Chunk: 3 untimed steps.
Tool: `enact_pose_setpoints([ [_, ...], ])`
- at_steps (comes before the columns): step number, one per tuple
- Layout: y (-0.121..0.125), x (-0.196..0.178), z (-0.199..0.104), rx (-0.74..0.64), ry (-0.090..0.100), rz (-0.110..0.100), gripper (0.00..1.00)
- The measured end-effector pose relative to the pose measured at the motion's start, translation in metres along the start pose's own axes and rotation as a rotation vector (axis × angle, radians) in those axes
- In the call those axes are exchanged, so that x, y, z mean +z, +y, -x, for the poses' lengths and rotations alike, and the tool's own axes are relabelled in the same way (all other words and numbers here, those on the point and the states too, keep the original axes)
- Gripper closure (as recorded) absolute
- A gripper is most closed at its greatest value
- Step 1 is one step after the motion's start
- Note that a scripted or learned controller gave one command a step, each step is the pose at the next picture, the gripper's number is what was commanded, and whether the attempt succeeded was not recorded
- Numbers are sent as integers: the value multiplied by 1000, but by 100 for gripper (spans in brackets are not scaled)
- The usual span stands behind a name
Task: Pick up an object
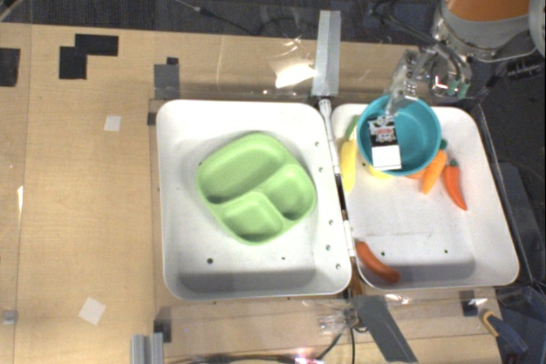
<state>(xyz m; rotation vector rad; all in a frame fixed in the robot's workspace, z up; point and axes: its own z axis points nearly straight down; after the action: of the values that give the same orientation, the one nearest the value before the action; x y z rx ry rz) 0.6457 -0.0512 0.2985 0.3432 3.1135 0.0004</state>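
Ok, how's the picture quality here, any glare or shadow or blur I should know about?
Camera view: a bright glare patch lies on the clear sheet behind the left bin; the green tray throws a soft shadow on the bin floor; the gripper over the teal bowl looks slightly soft; elsewhere lighting is even.

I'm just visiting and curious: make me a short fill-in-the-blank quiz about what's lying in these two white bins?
1. The green divided plastic plate lies in the ____ bin.
2. The round bowl in the right bin is coloured ____.
3. The orange carrot lies in the ____ bin.

Missing words: left; teal; right
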Motion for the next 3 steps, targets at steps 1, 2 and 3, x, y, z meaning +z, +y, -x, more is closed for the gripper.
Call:
enact_pose_setpoints([
  [1, 3, -12, 1, -6, -8, 2, 100],
  [2, 4, -24, 3, -10, -16, 4, 100],
  [3, 5, -57, 19, 220, 0, 0, 100],
])
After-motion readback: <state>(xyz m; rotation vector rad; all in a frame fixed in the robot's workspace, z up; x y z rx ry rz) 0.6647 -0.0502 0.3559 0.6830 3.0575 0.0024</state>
